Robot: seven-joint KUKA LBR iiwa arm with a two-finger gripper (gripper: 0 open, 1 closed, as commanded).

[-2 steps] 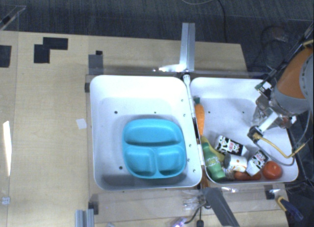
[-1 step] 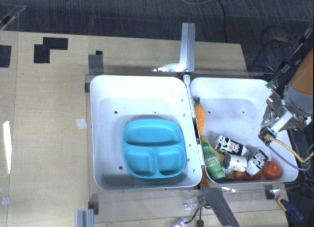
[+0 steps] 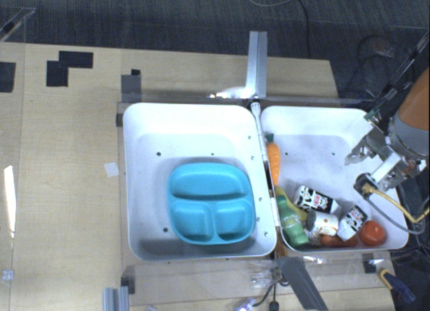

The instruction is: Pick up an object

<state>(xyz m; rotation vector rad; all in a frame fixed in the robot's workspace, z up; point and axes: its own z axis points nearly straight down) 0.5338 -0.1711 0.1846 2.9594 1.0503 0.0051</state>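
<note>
Since our gripper [image 3: 376,168] hangs at the bin's [image 3: 316,128] outer side, finger state impossible to tell, we should aim just below it for the tomato [image 3: 373,234], then consider the cartons [image 3: 314,200] beyond it, avoiding the crowded bottle [image 3: 290,219] and carrot [image 3: 273,162] farthest off.

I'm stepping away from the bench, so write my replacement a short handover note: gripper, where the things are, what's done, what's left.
Gripper: over the right bin, right side, nothing seen between its fingers; open or shut unclear.
Things: carrot along the right bin's left wall; green bottle, small cartons and tomato clustered at its near edge. Blue divided tray sits in the left bin.
Done: nothing picked.
Left: descend, grasp one object, lift.
</note>
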